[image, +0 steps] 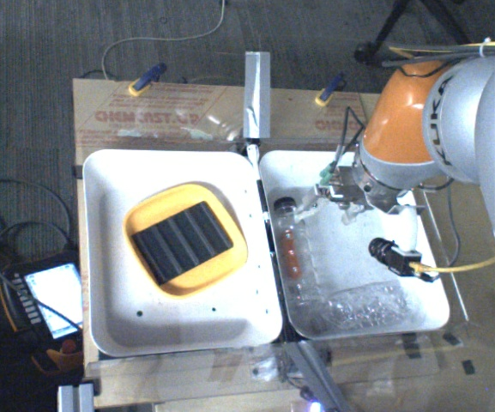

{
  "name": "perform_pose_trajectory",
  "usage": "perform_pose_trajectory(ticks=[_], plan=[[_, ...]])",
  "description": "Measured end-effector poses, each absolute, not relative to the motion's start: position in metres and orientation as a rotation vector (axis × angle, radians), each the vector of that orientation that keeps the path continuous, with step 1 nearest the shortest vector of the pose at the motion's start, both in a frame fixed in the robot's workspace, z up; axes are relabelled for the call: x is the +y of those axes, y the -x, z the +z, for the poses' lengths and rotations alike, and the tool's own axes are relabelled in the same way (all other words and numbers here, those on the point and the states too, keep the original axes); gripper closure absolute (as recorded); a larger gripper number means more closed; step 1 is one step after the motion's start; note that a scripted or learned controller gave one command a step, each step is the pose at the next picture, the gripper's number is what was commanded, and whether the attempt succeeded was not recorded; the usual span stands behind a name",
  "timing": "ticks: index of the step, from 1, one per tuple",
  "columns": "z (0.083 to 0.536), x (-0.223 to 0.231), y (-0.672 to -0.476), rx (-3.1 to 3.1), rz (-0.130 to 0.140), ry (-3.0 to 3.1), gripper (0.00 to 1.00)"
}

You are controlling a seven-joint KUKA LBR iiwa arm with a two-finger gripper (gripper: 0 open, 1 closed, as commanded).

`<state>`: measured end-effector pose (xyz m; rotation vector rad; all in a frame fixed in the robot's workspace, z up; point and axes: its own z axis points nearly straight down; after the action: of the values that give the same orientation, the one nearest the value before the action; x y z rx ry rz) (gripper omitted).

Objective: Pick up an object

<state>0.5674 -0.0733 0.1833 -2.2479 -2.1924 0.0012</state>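
A yellow object with a black ribbed top [185, 239] lies in the middle of the left bin [110, 316]. A clear plastic bottle with reddish contents [289, 249] lies along the left wall of the right bin [431, 312]. A crumpled clear plastic piece [359, 305] rests near that bin's front. My gripper [341, 197] hangs over the back of the right bin, to the right of the bottle's cap end and apart from it. The grey and orange wrist hides most of the gripper.
A black connector with a yellow cable [393, 256] sits over the right bin's right side. A metal post [256, 101] stands behind the divide between the bins. Two blue and yellow clamps [147, 79] hold the board at the back.
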Motion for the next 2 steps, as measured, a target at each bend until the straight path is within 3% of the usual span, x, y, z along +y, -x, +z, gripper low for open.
perform_pose_trajectory(ticks=[2], plan=[[0.207, -0.095, -0.561, -2.223, 0.002, 2.218, 0.0]])
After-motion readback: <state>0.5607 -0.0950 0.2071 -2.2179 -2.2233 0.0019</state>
